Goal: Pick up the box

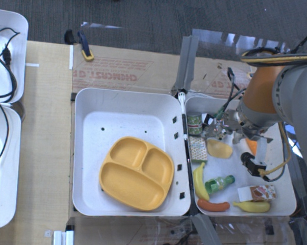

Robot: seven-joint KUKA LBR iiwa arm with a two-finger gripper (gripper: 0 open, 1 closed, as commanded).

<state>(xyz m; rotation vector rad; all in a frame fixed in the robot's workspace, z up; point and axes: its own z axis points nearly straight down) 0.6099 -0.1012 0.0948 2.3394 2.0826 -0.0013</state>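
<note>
Arm low over the right bin, box lying apart from it near the front

We see the gripper (220,129) down in the rear left part of the right bin (289,206), just above a pale yellow lump (219,149); we cannot tell how its fingers stand or whether they have hold of anything. The box (257,193), small and red and white, lies flat near the bin's front right, just above a banana (252,206) and right of a green bottle (220,182). The left bin (83,140) holds a yellow divided plate (137,172)
</note>
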